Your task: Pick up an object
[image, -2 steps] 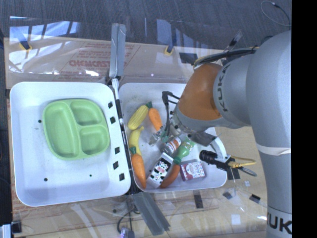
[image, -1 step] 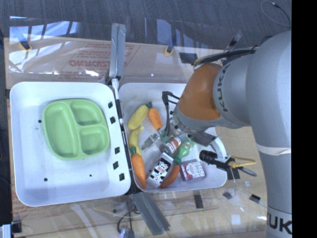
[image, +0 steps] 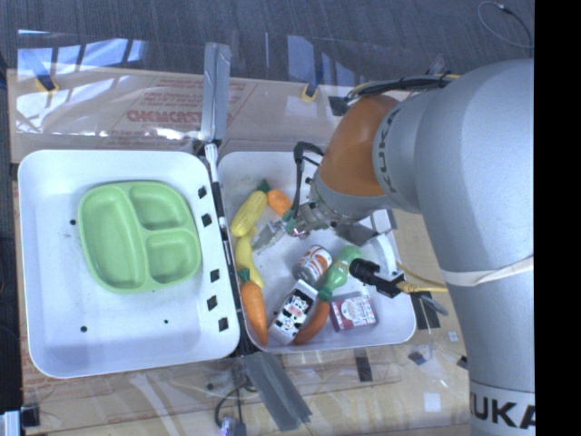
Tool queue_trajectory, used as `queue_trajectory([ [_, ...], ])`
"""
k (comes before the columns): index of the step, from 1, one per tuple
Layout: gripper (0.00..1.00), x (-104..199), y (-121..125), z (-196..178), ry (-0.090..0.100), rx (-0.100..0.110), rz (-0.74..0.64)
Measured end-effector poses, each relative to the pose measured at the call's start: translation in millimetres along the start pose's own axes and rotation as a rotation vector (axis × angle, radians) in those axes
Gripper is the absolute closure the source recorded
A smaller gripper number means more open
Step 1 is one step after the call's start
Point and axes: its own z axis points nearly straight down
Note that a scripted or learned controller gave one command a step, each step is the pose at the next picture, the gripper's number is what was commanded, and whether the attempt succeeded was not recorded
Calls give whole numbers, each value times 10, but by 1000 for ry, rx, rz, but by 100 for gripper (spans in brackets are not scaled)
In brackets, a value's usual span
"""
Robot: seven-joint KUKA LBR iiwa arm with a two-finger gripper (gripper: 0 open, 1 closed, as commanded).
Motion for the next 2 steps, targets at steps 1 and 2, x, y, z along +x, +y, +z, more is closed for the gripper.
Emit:
queue_trajectory([
  [1, 0, -182, 475, -7, 1, 0, 168],
  [2, 0, -743, 501, 30, 7, 14, 130],
])
